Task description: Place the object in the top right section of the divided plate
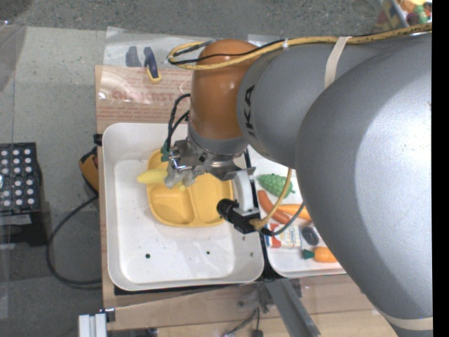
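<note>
The grey arm [351, 153] looms over the yellow divided plate [186, 202] in the left bin [126, 258]. Its end effector [179, 174] hangs at the plate's upper-left edge beside a pale yellow object [151, 177]; whether it grips that object I cannot tell. A good placement means carrying it across to the top right section before letting go low.

A yellow plastic divided plate [184, 206] lies flat in the left white bin, toward its far right part, its far side hidden under the arm. A pale yellow, banana-like object [151, 177] lies at the plate's far left edge, jutting left over the rim.
</note>
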Available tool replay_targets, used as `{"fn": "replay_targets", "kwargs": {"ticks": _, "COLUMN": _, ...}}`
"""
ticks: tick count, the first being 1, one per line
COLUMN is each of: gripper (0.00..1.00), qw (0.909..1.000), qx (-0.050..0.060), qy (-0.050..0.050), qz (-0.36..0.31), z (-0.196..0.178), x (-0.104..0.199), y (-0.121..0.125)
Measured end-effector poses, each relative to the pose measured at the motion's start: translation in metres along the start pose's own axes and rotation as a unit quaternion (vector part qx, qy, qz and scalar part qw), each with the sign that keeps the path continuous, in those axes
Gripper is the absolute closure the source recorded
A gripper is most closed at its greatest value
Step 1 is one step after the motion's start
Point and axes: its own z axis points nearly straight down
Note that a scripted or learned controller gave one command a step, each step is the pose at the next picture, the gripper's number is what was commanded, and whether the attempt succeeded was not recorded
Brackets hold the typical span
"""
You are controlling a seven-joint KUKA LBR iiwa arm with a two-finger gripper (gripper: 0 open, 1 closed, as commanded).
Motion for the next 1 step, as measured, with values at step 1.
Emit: {"fn": "replay_targets", "kwargs": {"ticks": 1, "gripper": 1.0, "qw": 0.9989, "qx": -0.002, "qy": -0.002, "qz": -0.046, "z": -0.0344, "x": -0.0115, "y": -0.0002}}
